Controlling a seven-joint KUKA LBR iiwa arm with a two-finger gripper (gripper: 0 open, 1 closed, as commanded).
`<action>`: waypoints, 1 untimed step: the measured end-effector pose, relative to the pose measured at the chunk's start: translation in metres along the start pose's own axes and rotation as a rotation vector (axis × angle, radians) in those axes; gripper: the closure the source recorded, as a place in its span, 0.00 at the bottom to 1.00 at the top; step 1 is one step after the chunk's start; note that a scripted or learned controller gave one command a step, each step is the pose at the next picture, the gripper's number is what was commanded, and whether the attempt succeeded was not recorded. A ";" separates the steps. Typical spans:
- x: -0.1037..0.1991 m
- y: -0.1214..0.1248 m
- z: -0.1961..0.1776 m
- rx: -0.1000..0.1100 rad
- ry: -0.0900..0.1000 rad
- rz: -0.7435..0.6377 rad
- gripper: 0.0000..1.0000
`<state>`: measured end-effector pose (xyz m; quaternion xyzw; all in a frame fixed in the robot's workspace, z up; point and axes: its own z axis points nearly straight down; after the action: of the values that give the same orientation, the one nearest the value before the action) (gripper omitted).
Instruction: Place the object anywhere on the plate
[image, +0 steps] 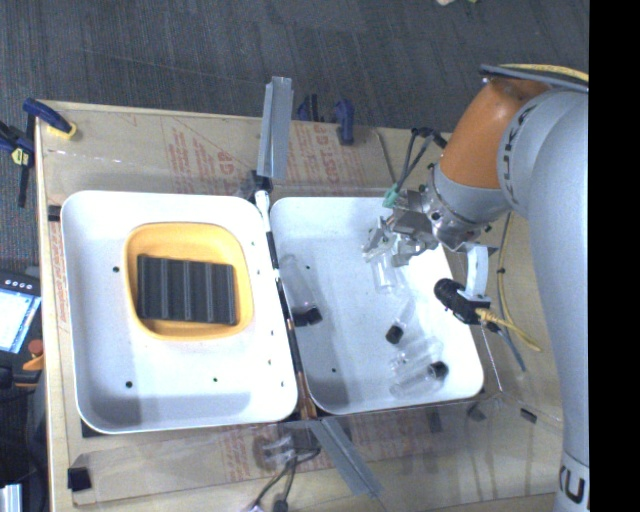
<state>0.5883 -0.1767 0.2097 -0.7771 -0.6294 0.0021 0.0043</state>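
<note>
- The left bin (90, 300) holds a yellow plate (188, 240) with a dark ribbed block (187, 288) lying on its middle.
- The right bin (340, 370) holds several clear plastic pieces with black caps.
- One clear piece (296, 290) lies near the bin's left wall, its black end (306, 316) pointing toward the near side.
- Another small capped piece (396, 333) sits near the middle of that bin.
- A larger clear bottle (418, 372) lies in the near right corner, close to the wall.
- The gripper (392, 248) hangs over the far part of the right bin, well apart from the plate.
- A clear object (384, 272) shows just below the gripper; whether the fingers clasp it or how wide they stand cannot be told.
- The grey arm (545, 200) with its orange band (478, 135) comes in from the right.
</note>
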 end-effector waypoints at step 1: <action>0.059 -0.032 -0.027 -0.004 -0.003 -0.196 1.00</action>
<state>0.5693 -0.1128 0.2370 -0.7118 -0.7024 0.0014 0.0022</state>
